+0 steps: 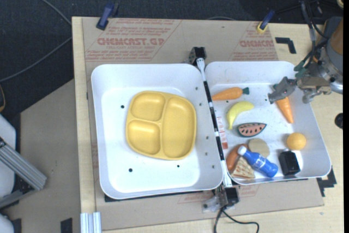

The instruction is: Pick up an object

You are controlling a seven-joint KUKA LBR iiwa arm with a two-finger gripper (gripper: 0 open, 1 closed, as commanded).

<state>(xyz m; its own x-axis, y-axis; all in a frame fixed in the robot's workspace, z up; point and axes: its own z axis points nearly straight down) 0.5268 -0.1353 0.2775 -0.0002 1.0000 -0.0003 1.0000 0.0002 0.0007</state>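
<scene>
I see two white bins (103, 117) on a tan bench (54, 133) printed with red lettering. The left one carries a yellow plate (161, 124). In the right I count two orange carrots (227, 94), one green-tipped, a yellow banana (240, 112), a red melon slice (251, 129) with black seeds and green rind, an orange ball (296, 141), a blue bottle (260, 163) with white cap, and a black block (290, 162). Blue clamps (106, 16) sit at the bench's far edge.

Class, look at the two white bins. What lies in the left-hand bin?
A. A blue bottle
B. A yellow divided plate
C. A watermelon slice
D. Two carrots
B: the yellow divided plate sits alone in the left bin, while the toy foods and the bottle lie in the right bin.
</scene>
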